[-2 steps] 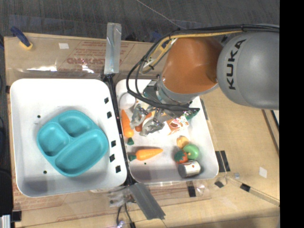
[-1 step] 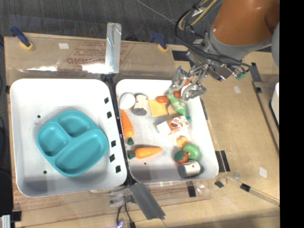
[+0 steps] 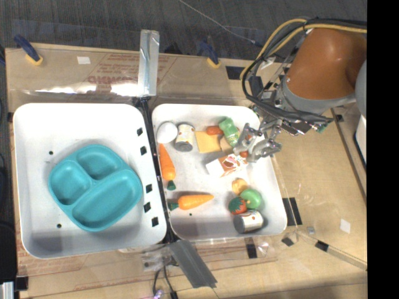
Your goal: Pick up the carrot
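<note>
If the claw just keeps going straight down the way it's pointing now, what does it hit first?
Most likely the small red-and-white packet lying just below the claw in the right bin, though depth is hard to judge from this slanted view. Neither carrot lies in that line.

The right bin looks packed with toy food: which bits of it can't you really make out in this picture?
- Small items under the gripper, camera view: the arm's wrist covers part of them, so the white and red piece stays unidentifiable.
- Can near the bin's front corner: label too small to read.
- Vertical carrot: lies along the right bin's left wall, which hides whether it touches.
- Arm's upper part: cut off by the frame edge.
</note>
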